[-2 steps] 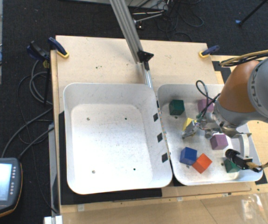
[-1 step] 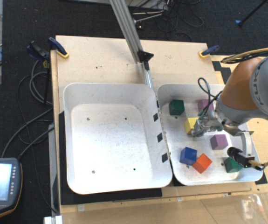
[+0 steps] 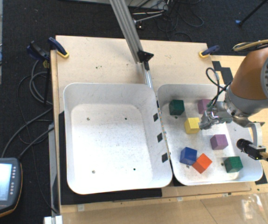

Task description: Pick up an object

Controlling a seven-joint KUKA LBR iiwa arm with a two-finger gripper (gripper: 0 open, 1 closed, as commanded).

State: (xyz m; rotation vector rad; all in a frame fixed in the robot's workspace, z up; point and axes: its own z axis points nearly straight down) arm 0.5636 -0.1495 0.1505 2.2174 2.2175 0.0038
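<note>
The right bin (image 3: pixel 171 139) holds several small blocks. A dark green cube (image 3: pixel 176 107) lies at the back, a yellow cube (image 3: pixel 192 125) in the middle, a purple cube (image 3: pixel 219 141) to its right. Another purple block (image 3: pixel 202 105) sits partly hidden behind the gripper. A blue cube (image 3: pixel 188 156) touches an orange cube (image 3: pixel 202 163) near the front, and a green cube (image 3: pixel 233 164) lies at the front right. My gripper (image 3: pixel 207 121) hangs low just right of the yellow cube, its tips close to that cube's right side.
The left bin (image 3: pixel 78 101) stands beside the right one on the beige bench. A slanted metal rod (image 3: pixel 127 24) reaches down to the bins' shared back corner. Clamps sit at the bench's back corners. A pendant lies at the lower left.
</note>
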